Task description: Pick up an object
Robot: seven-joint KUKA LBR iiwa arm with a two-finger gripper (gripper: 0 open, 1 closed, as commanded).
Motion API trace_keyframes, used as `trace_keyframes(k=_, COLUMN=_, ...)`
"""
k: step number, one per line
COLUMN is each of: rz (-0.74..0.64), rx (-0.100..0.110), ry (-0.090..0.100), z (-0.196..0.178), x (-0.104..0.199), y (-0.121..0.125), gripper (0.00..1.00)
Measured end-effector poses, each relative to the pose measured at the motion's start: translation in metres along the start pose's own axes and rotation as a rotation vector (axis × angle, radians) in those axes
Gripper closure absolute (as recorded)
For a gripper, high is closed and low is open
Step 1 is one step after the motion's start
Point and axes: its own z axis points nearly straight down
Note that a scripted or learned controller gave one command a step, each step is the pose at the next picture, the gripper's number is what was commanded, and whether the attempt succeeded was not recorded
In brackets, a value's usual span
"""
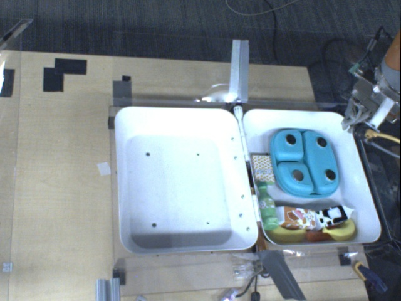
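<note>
The blue tray [305,162] lies in the right bin [369,187], its long side running up and down. Your gripper [362,113] hangs over the bin's top right corner, so the tray is down and left. I cannot tell its grip.

Both bins [175,137] are white. At 3 o'clock lies a turquoise tray [305,163] with dark dots. Below it are a green bottle [267,207], a colourful printed packet [307,218] and a yellow banana [341,232]. The bench [56,187] is pale wood.
</note>
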Motion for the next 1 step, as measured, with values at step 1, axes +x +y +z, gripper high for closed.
trace_keyframes(k=1, rz=0.294, rx=-0.001, ry=0.001, z=-0.0053, x=0.0024, y=0.0054, gripper=1.00)
